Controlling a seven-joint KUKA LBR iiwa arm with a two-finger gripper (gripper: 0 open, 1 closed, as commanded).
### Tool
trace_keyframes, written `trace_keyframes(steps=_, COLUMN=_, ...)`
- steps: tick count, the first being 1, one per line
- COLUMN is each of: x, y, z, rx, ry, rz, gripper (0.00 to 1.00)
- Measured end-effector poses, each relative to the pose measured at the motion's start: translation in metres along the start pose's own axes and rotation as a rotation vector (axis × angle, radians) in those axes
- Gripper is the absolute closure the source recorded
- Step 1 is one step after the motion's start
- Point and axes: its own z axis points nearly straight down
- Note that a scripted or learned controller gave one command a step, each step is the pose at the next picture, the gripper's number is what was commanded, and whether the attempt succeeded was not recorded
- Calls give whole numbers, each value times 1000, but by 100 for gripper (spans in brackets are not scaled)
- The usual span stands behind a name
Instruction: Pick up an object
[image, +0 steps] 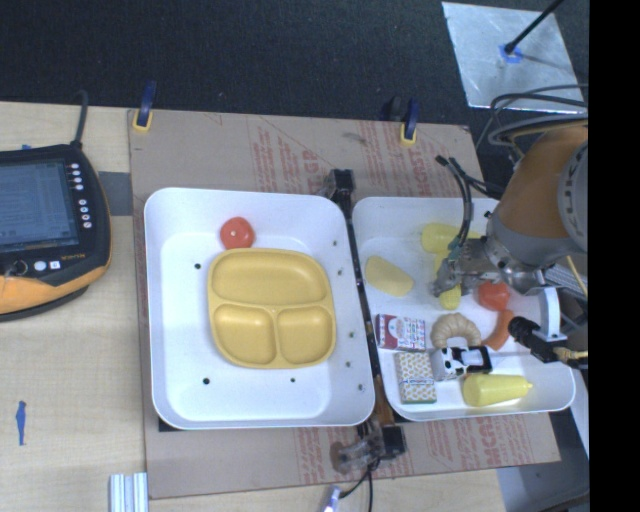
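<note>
tool (452, 283) hangs low in the right bin (560, 400), its state not discernible, over a small yellow piece (450, 297) near the orange-red toy (493, 295); piece looks light, smooth, rigid plastic, likely slippery, best pinched across its narrow middle.

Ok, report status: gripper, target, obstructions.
Gripper low in the right white bin, over a small yellow piece; grip unconfirmed. Red-orange toy and yellow oval crowd it. Yellow divided tray and red ball in left bin.
</note>
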Motion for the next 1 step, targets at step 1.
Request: trace_keyframes(steps=1, x=71, y=-25, z=-90, rx=-5, ry=1, rz=1, gripper=100)
